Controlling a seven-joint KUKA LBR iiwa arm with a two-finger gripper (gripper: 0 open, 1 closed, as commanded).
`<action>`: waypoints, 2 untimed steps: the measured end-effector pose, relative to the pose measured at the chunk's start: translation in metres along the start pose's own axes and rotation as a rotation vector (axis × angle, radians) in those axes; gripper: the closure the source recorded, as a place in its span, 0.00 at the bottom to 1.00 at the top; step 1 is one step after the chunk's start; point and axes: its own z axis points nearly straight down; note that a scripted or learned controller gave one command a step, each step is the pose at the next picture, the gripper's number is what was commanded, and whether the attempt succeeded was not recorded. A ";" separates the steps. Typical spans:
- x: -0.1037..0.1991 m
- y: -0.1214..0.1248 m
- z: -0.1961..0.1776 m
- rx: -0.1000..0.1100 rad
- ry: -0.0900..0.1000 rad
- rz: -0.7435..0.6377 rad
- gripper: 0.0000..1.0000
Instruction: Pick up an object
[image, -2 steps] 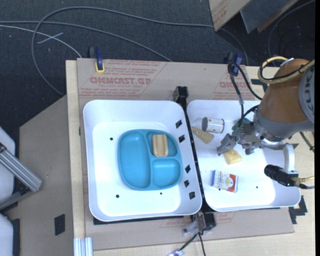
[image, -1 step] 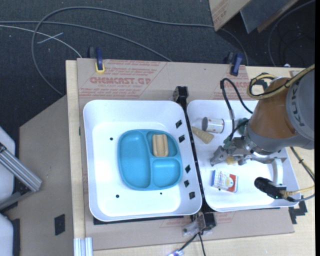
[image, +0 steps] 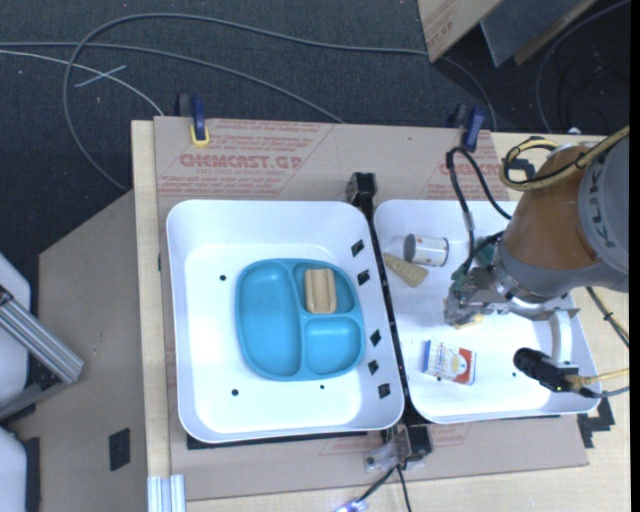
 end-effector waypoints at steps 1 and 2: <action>0.000 -0.009 -0.052 -0.005 -0.002 -0.002 1.00; 0.000 -0.008 -0.085 -0.005 -0.002 -0.002 1.00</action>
